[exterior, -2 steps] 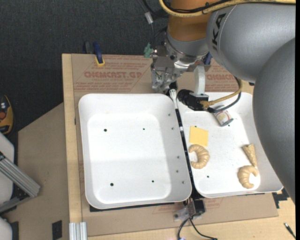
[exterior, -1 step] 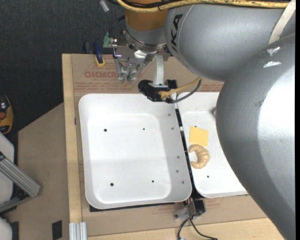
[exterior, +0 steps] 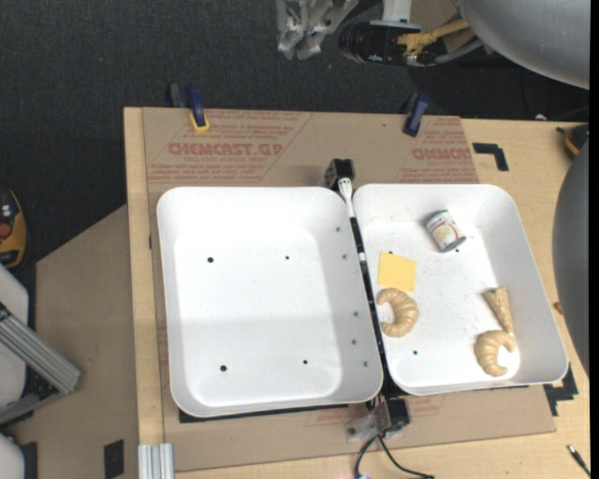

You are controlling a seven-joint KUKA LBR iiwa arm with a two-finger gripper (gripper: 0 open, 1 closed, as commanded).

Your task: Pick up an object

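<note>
Tool (exterior: 304, 28), open or closed I cannot tell, hangs far beyond the desk (exterior: 281, 140). The right shallow white bin (exterior: 526, 253), well apart from it, holds two tan croissants (exterior: 398, 312) (exterior: 494, 352), one yellow square slice (exterior: 397, 271), one small tin (exterior: 443, 229) and one tan wedge (exterior: 499, 306).

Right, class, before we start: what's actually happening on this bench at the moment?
Nothing is being handled yet. The arm is up at the top right, away from the bins. The right bin holds a small can, a yellow square, two croissants and a small tan piece. All lie untouched, so the pick hasn't begun.
</note>
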